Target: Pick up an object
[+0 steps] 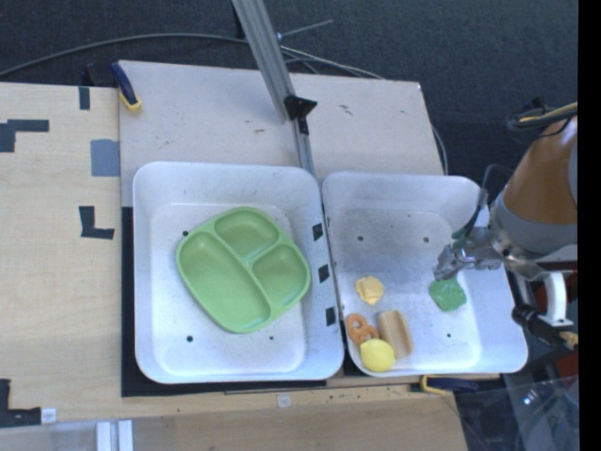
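The pincer hung low over the right white bin, just above a small green rounded object near the bin's right side; whether it was apart or together could not be told.

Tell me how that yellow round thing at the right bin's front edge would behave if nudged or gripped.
The yellow round thing looks ball-like, so it would probably roll. The tan block and the bin wall touch it and may check that. Its smooth curve might slip from the fingers.
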